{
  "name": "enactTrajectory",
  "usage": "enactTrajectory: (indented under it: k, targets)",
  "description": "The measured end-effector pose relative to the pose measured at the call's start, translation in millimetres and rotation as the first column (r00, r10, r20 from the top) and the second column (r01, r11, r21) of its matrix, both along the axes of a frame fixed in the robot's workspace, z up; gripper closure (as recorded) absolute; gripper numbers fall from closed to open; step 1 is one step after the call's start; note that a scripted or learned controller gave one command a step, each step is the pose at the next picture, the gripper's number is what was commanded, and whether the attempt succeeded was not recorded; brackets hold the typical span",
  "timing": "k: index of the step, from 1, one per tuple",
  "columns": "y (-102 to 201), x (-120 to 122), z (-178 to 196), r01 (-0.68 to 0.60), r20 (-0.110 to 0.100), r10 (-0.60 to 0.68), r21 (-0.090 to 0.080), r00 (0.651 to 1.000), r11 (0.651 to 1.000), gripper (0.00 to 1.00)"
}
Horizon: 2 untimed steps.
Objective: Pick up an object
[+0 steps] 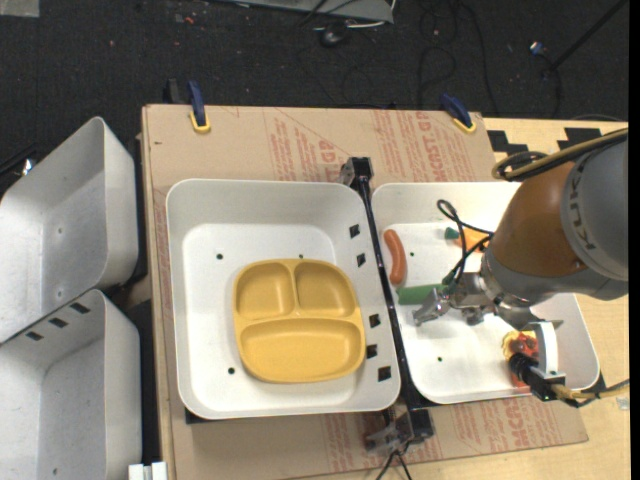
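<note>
Two white bins side by side on bench; left bin [200, 268] with yellow divided plate [298, 320] lying flat in middle, untouched. Right bin [425, 378] with arm [560, 233] reaching in from right, wrist bent low over bin floor. Gripper [437, 308] down near bin's left part, just beside a small green object [412, 293], metal tip close to or touching it, contact unclear. Grip state: cannot tell, too small and cluttered by cables, nothing seen clearly held. Orange-red sausage-shaped object [397, 254] lying near left wall of right bin, just above green one, apart from gripper. Small red-orange item [519, 346] near bin's right side, partly hidden under wrist. Progress judged: approach done, at grasp stage, likely aimed at green object; closing, securing and lifting clear left to do, no lift evident yet
</note>
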State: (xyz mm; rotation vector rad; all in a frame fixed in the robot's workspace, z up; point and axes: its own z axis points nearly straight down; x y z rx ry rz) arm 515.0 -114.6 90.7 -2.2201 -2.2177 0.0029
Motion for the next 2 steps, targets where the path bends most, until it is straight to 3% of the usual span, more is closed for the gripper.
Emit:
enactTrajectory:
  k: [1,2]
  targets:
    - [-0.2,0.7,11.3,0.002,0.003,-0.002,-0.001,1.0,1.0,1.0]
    - [5.9,5.5,55.9,-0.004,0.008,0.004,-0.002,1.0,1.0,1.0]
